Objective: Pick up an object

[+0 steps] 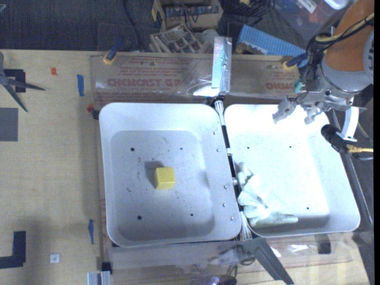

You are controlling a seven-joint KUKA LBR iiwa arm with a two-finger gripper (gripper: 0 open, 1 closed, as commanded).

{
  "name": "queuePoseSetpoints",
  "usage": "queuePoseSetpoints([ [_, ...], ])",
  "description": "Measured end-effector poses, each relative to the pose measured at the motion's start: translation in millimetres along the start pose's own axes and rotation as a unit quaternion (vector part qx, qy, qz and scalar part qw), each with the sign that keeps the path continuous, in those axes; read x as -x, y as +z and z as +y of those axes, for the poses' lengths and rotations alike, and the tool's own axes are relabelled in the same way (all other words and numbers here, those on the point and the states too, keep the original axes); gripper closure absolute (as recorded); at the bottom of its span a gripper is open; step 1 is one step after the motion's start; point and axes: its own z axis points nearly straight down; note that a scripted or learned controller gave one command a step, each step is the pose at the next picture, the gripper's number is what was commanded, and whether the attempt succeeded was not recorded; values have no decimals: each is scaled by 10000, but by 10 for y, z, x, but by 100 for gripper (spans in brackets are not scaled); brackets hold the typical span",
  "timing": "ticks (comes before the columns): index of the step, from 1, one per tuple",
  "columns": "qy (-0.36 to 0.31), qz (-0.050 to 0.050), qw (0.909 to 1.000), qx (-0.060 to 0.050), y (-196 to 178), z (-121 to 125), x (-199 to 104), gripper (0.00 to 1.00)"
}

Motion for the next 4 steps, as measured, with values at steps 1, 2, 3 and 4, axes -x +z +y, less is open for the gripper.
queuePoseSetpoints([
  [1, -608, -9, 9981, 43, 1153, -182, -469, 0],
  [2, -585, -7, 9983, 76, 1031, -167, -452, 100],
  [3, 3230, -5, 9464, 5, 191, -639, -961, 100],
  [4, 4195, -3, 9078, -26, -5, -1190, -1218, 100],
])
